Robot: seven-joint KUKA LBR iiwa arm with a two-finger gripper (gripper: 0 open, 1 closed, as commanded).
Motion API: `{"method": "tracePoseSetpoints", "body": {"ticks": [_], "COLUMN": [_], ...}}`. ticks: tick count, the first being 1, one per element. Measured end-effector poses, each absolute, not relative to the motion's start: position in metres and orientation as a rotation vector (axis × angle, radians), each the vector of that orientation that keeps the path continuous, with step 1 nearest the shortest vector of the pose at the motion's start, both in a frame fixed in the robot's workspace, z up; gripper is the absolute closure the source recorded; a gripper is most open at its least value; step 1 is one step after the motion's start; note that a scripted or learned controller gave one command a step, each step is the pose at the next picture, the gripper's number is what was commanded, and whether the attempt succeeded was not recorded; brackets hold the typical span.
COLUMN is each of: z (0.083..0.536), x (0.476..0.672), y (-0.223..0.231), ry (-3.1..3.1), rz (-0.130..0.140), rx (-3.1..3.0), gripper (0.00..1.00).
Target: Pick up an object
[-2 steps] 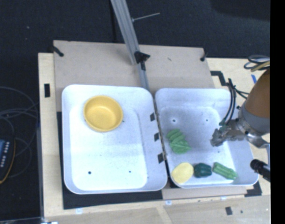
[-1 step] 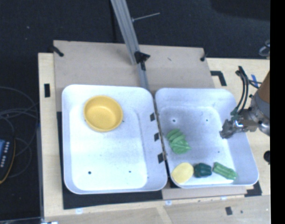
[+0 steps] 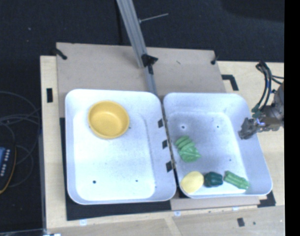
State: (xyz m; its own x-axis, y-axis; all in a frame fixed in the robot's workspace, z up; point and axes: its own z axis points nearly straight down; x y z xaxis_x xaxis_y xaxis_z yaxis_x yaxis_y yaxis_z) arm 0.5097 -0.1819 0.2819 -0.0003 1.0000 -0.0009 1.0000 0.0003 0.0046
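arm cut off (right edge), gripper blurred

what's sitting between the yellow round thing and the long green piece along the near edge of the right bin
In the camera view, a small dark green object lies between the yellow round object and the long green piece, close to both.

The gripper is small, dull grey metal; above it dark cables loop from a brownish-grey wrist.
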Motion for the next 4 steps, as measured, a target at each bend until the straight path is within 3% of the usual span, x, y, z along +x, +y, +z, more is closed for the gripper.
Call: {"method": "tracePoseSetpoints", "body": {"ticks": [2,4], "z": [0.259,0.239], "x": [0.510,0.526], "y": [-0.084,0.018], "ry": [2.225,2.225], "rz": [0.001,0.000], "rx": [2.218,2.218], "gripper": [1.00,1.00]}}
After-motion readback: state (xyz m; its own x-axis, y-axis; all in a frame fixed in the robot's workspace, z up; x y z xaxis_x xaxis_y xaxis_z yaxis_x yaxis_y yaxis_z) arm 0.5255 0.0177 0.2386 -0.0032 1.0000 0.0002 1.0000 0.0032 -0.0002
